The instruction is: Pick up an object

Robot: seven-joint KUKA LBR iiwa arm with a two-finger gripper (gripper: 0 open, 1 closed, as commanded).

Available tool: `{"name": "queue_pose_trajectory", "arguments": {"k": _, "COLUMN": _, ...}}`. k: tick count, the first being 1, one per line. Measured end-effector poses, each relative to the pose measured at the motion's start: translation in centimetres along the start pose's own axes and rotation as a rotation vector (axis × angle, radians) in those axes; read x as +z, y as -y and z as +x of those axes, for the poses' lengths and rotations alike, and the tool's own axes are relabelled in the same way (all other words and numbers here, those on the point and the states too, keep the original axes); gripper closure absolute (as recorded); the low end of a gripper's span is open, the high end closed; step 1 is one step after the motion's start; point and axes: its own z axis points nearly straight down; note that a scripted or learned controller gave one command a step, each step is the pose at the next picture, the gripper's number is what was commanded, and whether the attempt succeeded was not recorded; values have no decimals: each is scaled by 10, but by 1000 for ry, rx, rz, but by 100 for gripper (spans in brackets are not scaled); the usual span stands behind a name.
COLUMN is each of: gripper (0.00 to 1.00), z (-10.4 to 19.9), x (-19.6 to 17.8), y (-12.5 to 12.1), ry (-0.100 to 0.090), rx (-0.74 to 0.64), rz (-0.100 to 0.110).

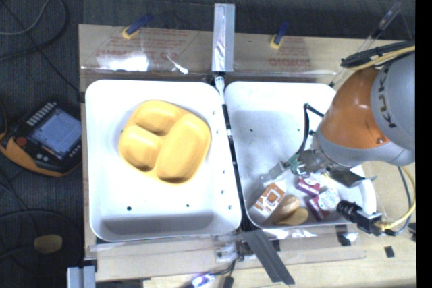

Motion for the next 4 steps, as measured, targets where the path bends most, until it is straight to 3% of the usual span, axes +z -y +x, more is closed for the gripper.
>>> {"name": "queue_pose_trajectory", "arguments": {"k": 1, "gripper": 0, "z": 6, "x": 39, "y": -1, "ry": 2, "rx": -45, "rz": -15}}
{"name": "queue_pose_trajectory", "arguments": {"k": 2, "gripper": 0, "z": 1, "x": 39, "y": -1, "ry": -1, "rx": -56, "rz": -15}}
{"name": "queue_pose_trajectory", "arguments": {"k": 3, "gripper": 0, "z": 4, "x": 39, "y": -2, "ry": 2, "rx": 20, "rz": -17}}
{"name": "queue_pose_trajectory", "arguments": {"k": 4, "gripper": 0, "z": 42, "x": -52, "y": -4, "ry": 0, "rx": 78, "rz": 1}}
